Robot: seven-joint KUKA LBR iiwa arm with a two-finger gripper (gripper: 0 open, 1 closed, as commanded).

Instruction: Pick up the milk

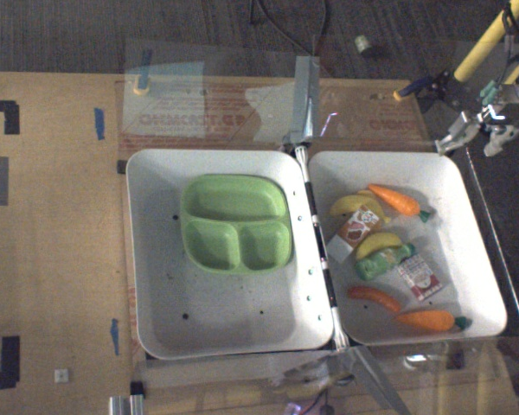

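Note:
Two small cartons lie in the right bin (480, 258). One is a white carton with a brown label (355, 230), at the bin's left side between two yellow bananas. The other is a white and red carton (418, 277), lying flat near the bin's middle. I cannot tell which one is the milk. My gripper (469, 143) hangs beyond the right bin's far right corner, well away from both cartons. Its two fingers stand apart with nothing between them.
The right bin also holds an orange carrot (396, 200) at the back, another carrot (428, 321) at the front, a red pepper (374, 297) and a green bottle (382, 262) touching the red carton. A green divided plate (237, 223) sits in the left bin (156, 275).

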